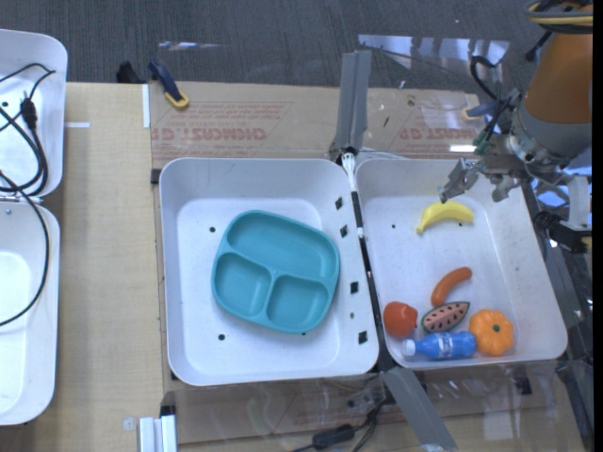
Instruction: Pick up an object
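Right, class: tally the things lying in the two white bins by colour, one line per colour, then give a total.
Teal: 1, the divided plate
Yellow: 1, the banana
Orange: 2, the sausage and the pumpkin
Red: 1, the tomato
Blue: 1, the bottle
Mixed colours: 1, the oval slice
Total: 7

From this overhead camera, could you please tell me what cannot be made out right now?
- Hand, camera view: small and dark above the banana; whether it touches the fruit is unclear.
- Blue bottle: label too small to read.
- Dark oval item beside the sausage: identity unclear, too small.
- Arm: cut off by the frame's top right.
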Action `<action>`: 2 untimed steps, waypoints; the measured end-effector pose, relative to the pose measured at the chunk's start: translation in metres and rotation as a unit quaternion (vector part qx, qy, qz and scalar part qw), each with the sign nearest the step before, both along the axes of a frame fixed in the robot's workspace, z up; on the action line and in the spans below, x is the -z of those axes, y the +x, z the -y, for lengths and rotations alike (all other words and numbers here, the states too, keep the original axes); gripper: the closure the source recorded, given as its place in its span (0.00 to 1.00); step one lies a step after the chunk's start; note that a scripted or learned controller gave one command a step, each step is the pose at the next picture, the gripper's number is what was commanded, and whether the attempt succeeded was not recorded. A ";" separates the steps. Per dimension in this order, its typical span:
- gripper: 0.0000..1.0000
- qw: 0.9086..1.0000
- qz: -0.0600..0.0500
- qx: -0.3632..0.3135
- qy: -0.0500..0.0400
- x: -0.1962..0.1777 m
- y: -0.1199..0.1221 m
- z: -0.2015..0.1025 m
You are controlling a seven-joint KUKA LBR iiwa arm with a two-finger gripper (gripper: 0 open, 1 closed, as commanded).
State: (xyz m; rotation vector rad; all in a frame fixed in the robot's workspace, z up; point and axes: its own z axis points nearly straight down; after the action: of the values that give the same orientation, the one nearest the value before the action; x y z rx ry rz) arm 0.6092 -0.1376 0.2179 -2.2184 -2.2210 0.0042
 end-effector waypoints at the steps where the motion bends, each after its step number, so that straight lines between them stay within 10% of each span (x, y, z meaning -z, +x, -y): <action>1: 0.00 0.999 0.002 -0.038 0.000 0.126 0.025 0.020; 2: 1.00 0.999 0.003 -0.037 -0.001 0.116 0.025 0.021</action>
State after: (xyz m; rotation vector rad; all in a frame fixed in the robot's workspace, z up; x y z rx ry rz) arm 0.6346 -0.1587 0.1015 -2.1384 -2.3053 0.0007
